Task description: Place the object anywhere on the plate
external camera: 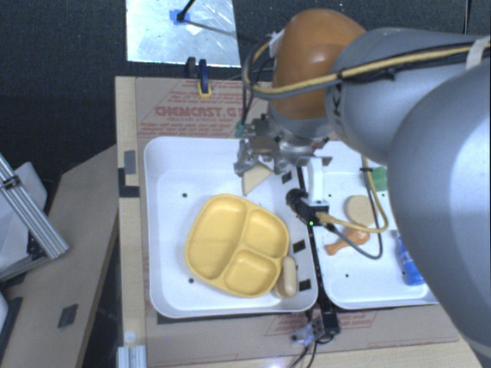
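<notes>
A yellow plate [238, 244] with three compartments lies in the left bin [165, 205], toward its front. My gripper [257, 165] hangs over the back of that bin, just behind the plate's far rim. It is shut on a tan wedge [254, 180], whose lower part sticks out below the fingers. The wedge's top is hidden by the gripper body. The wedge is just short of the plate's rim, not over a compartment.
A pale bread roll [288, 276] lies against the plate's front right edge. In the right bin [360, 290] are a wooden spoon [351, 219], a blue object [408, 267] and a green item [377, 177], partly covered by my arm. A cable runs along the divider.
</notes>
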